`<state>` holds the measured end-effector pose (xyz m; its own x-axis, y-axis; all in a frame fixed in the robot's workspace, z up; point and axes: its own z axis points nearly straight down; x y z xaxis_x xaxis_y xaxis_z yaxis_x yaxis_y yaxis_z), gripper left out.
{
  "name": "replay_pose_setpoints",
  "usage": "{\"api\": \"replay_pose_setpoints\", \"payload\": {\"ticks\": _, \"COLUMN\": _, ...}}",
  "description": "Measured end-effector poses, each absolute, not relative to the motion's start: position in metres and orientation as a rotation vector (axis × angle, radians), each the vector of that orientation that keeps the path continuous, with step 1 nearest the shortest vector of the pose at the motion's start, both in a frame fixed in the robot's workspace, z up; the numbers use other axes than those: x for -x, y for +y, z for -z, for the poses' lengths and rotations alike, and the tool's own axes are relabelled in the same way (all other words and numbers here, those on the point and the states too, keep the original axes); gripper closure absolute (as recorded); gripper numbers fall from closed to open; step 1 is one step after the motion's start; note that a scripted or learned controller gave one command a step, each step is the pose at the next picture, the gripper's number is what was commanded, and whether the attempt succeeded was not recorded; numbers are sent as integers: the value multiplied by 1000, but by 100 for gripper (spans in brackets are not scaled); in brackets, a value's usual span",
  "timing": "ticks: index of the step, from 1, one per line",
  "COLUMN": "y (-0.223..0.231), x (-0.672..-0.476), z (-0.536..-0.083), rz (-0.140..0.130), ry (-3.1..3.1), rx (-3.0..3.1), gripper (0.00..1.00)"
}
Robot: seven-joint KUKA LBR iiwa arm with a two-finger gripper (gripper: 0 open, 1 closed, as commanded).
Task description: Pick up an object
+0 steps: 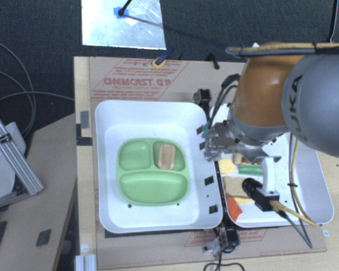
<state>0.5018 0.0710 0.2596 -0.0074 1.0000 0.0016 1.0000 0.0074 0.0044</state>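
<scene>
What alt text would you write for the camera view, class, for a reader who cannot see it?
A grey and orange robot arm hangs over the right white bin, which holds small food-like items. The left white bin holds a green divided plate with a tan item in its upper right compartment.

In the right bin [322, 208] lie a few small toys, bunched at its left side, next to the wall shared with the left bin. A yellow block [228, 166] lies nearest that wall. Just beside it is a green stick [250, 169], lying flat. Below them sits a tan, bread-like piece [235, 186]. An orange and red wedge [235, 206] lies at the front edge of that bin. The arm hides part of this pile.
</scene>
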Motion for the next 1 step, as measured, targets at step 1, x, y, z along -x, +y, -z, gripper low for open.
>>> {"api": "replay_pose_setpoints", "payload": {"ticks": 1, "y": 97, "x": -517, "z": -179, "rz": 6, "ry": 2231, "rx": -2216, "gripper": 100}}
